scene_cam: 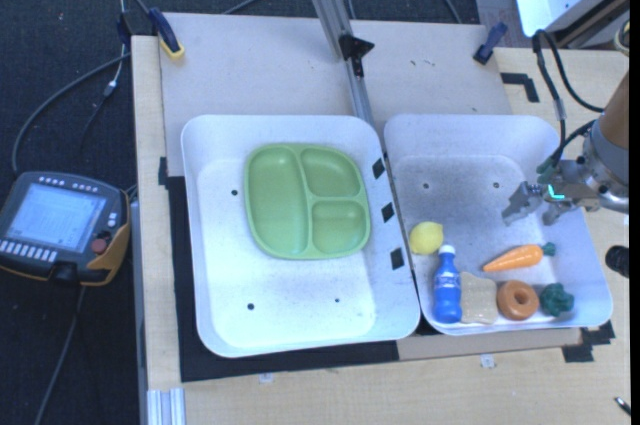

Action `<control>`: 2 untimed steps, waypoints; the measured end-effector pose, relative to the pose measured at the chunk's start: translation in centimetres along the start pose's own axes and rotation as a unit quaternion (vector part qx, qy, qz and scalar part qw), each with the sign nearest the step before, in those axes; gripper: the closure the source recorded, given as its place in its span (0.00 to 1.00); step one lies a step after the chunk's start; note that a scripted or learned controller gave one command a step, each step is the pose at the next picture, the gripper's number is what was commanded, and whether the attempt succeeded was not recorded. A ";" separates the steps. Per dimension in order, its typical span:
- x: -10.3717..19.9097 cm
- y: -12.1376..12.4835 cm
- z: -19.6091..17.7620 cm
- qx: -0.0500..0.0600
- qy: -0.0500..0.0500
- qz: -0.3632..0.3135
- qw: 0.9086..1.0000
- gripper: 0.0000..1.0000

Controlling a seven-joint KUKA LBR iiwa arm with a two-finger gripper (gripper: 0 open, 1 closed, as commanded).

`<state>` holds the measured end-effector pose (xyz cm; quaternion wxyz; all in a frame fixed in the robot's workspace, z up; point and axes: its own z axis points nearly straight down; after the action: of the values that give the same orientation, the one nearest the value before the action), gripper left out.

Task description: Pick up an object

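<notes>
Camera view: left bin [215, 313] holding a green plate [305, 200]; right bin [450, 138] holding a carrot [513, 259], long axis left-right, just below the gripper [530, 203], whose fingers stand slightly apart and empty.

No text or label here is legible.

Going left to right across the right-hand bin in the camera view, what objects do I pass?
Yellow lemon → blue bottle → carrot and donut, roughly level → green broccoli. The gripper hangs above the carrot.
</notes>
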<state>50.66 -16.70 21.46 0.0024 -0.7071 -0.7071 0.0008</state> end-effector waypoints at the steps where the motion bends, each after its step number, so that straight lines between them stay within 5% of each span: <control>1: 0.0 0.1 -0.1 -0.002 0.000 0.000 1.000 0.00; 2: 0.0 -0.7 4.4 0.001 0.000 0.000 1.000 0.00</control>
<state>49.97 -16.69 17.07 0.0032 -0.7073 -0.7069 0.0010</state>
